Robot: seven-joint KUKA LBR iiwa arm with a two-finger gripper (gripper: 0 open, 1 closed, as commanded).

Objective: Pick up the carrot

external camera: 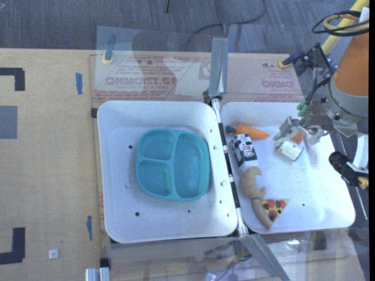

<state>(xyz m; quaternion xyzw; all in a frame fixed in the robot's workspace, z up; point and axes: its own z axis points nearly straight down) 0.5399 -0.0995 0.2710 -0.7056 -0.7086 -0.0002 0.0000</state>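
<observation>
The carrot [251, 132] lies in the right bin [328, 212], near its far left corner, just beyond the small milk carton [243, 147]. Its long axis runs roughly left to right across the view, green top toward the divider, thin tip toward the arm. The pincer [297, 134] hangs over the bin to the carrot's right, beside a white and orange block [291, 148]; whether it is apart or together I cannot tell. The risks, as I judge: closing along the carrot's length rather than across it, or nudging the carton or bin wall
</observation>
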